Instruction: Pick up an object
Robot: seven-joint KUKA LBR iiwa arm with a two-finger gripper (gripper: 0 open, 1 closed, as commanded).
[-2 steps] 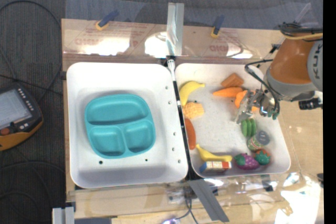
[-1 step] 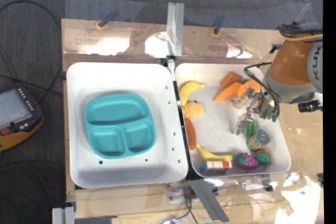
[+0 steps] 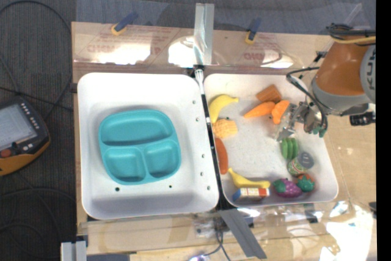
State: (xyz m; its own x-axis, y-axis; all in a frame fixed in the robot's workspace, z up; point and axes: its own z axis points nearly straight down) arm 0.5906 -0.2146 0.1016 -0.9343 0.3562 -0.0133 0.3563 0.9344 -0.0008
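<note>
— Why do we find the gripper (image 3: pixel 292 122) low over the right bin (image 3: pixel 333 174), near its right wall?

— We judge it is lining up on the toy food heaped there: carrots (image 3: pixel 259 109) just to its left, a green pepper (image 3: pixel 288 148) just nearer than it. Nothing sits between its fingers that we can see.

— And the left bin (image 3: pixel 85 131)?

— It carries a teal divided tray (image 3: pixel 140 145), probably the drop-off for whatever gets lifted.

— What can't we make out?

— Whether the gripper is wide or narrow; we cannot tell, since the metal parts blur together from above. The arm (image 3: pixel 345 76) is cut off at the right edge. In the near right corner a can (image 3: pixel 302 162), a purple piece (image 3: pixel 287 187) and a banana (image 3: pixel 247 180) crowd together, partly overlapping.
</note>
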